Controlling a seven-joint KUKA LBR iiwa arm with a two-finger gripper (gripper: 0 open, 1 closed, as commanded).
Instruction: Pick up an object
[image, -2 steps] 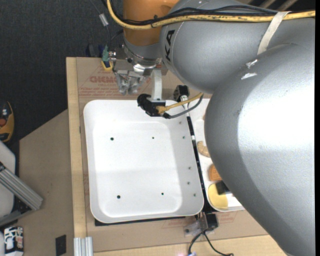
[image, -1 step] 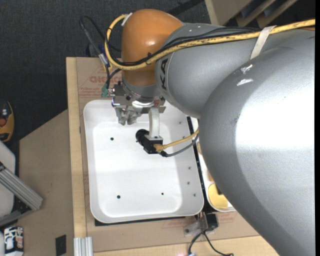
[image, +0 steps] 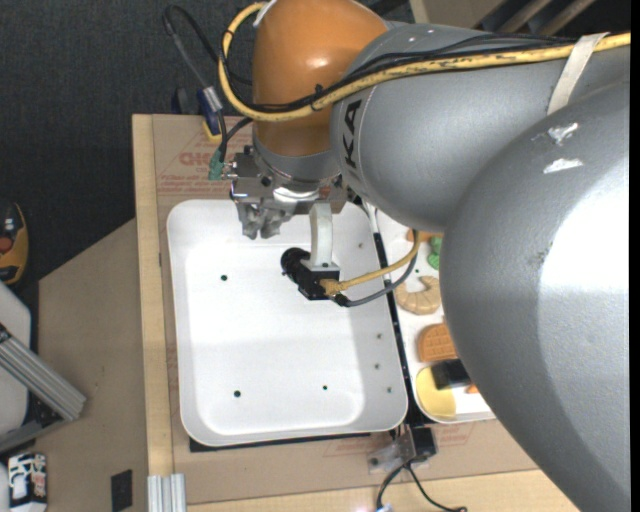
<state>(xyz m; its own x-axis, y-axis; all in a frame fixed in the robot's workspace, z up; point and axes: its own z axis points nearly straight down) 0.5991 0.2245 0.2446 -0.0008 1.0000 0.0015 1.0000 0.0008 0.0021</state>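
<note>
Hovering: gripper (image: 259, 226) over left bin (image: 205, 330) | fingers close together, nothing held | objs (image: 436, 343) right bin, well apart

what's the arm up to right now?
The KUKA arm reaches in from the right, with its gripper low over the far end of the left bin. Nothing is visibly held. The pickable objects sit in the right bin, largely hidden behind the arm.
</note>
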